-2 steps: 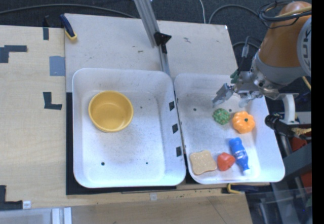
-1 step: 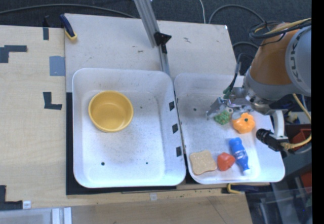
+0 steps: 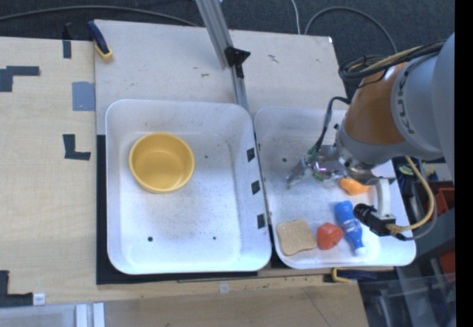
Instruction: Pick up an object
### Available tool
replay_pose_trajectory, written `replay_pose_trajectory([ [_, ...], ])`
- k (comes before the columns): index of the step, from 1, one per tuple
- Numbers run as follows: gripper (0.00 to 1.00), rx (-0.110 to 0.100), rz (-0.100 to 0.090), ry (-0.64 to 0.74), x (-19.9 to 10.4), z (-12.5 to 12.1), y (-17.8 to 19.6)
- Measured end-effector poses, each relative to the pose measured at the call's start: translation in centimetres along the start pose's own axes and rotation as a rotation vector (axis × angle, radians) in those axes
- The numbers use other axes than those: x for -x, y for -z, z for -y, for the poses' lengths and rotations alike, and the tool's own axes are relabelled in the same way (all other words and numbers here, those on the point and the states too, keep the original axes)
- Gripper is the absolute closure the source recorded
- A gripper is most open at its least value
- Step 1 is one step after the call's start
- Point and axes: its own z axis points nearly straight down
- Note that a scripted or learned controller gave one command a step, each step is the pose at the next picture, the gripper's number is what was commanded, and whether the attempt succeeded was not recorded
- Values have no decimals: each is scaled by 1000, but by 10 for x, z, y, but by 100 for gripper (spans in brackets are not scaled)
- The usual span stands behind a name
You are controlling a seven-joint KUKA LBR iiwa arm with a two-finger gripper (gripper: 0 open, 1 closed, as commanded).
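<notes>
In the right bin [image 3: 281,133], my gripper [image 3: 301,172] is low over the bin's middle, at the end of the grey arm with its orange band [image 3: 369,122]. Just right of the gripper lies a small orange piece [image 3: 354,186], partly under the wrist. A blue bottle-like object [image 3: 347,223] lies near the front right. Beside it sit a red object [image 3: 329,235] and a tan slice of toast [image 3: 295,237] at the front edge. The left bin [image 3: 199,237] holds a yellow bowl [image 3: 162,162] towards its left side.
A grey metal pole [image 3: 211,7] slants down from the top and ends at the gap between the bins. Black cables [image 3: 295,11] loop over the board behind the right bin. A small blue and yellow tool [image 3: 100,41] lies at the board's far left corner.
</notes>
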Motion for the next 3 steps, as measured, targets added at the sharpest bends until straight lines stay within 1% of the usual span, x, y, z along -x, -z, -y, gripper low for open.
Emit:
replay_pose_trajectory([
  [1,100,4,0,1,0,-1,13],
  [2,100,10,1,-1,3,1,56],
  [3,100,12,2,-1,10,1,101],
])
